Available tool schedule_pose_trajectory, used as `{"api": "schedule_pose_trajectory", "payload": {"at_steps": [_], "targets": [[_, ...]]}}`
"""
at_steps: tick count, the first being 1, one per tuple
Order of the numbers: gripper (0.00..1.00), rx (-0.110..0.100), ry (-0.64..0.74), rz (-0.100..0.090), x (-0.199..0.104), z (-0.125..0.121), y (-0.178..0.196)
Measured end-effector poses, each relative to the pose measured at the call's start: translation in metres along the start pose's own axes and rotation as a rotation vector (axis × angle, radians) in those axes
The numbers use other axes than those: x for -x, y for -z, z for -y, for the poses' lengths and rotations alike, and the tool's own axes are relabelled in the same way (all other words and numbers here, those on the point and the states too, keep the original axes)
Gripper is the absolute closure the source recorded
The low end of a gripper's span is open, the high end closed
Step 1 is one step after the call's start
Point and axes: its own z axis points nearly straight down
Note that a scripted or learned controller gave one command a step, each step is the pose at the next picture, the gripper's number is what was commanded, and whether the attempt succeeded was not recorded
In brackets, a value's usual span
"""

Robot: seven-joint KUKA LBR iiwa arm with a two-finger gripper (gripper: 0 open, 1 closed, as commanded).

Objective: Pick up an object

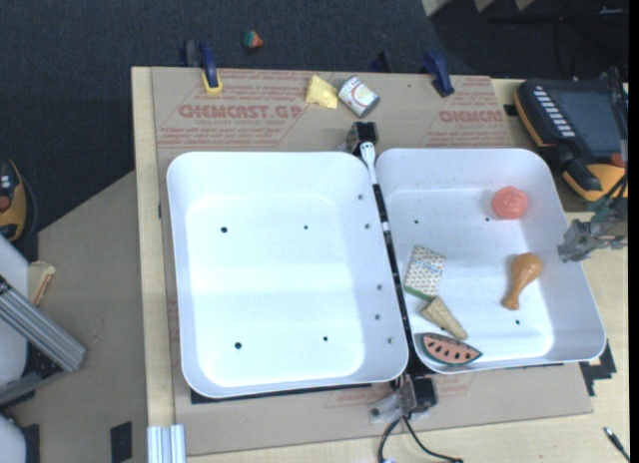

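Observation:
The right bin [469,167] holds several toy items. A pink-red ball [510,203] lies near its back right. In front of that rests an orange-brown chicken drumstick [520,278]. A patterned packet [425,269], a tan cone-shaped wedge [443,317] and a watermelon slice [448,350] sit along the bin's left and front side. A small grey part of my gripper [582,239] shows at the right edge, just over the right bin's outer rim, to the right of the drumstick and apart from it. Nothing is seen in its grasp.
The left bin [190,251] stands beside the right one. Behind the bins, on the board, lie a yellow piece [321,93] and a small white box [358,97]. Blue clamps [210,64] grip the back edge. A black handheld device [574,117] sits at the far right.

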Motion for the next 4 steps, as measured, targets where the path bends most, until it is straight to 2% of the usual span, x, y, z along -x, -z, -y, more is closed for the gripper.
{"api": "schedule_pose_trajectory", "payload": {"at_steps": [1,2,3,4], "targets": [[1.0,0.004,-0.002,0.003,0.017,0.01,0.052],[1.0,0.003,0.0,0.002,0.016,0.01,0.105],[1.0,-0.013,0.005,-0.008,-0.07,0.011,-0.007],[1.0,0.011,-0.005,0.007,-0.006,-0.018,0.095]]}}
